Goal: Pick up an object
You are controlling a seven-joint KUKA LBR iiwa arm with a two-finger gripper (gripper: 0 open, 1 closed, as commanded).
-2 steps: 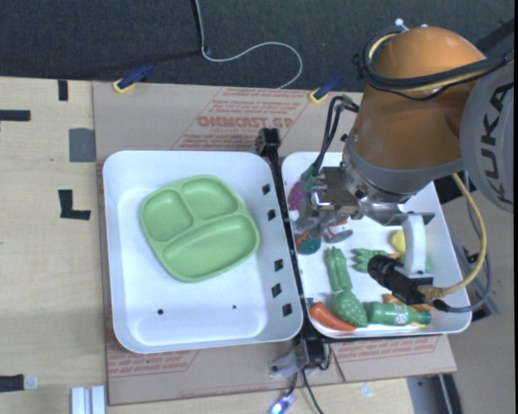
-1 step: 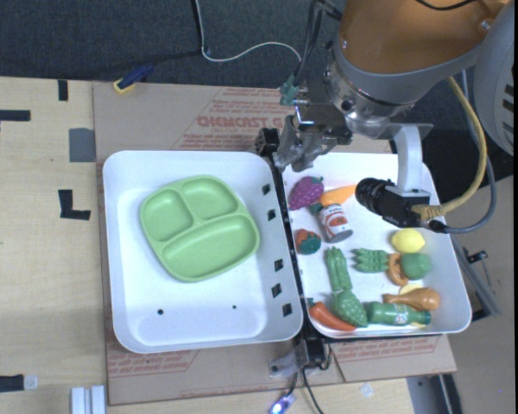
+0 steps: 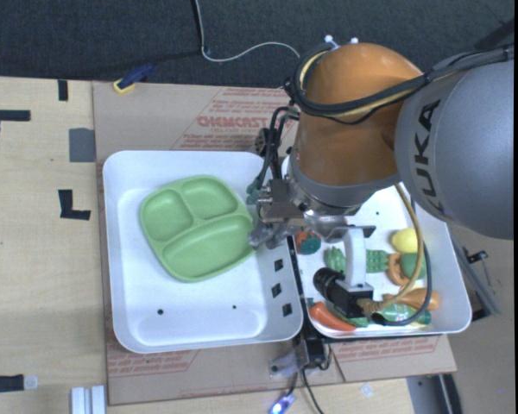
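The arm (image 3: pixel 363 119) hides its gripper's state; toys (image 3: pixel 375 296) lie just below it.

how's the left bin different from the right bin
The left bin holds a single green divided plate; the right bin holds a jumble of small colourful toys. The left bin lies in open view, while the arm hangs over much of the right bin. Both are shallow and white.

The grey arm (image 3: pixel 466 145) reached in from the right, its orange band (image 3: pixel 354 110) above the wrist, gripper (image 3: pixel 272 218) pointed down.
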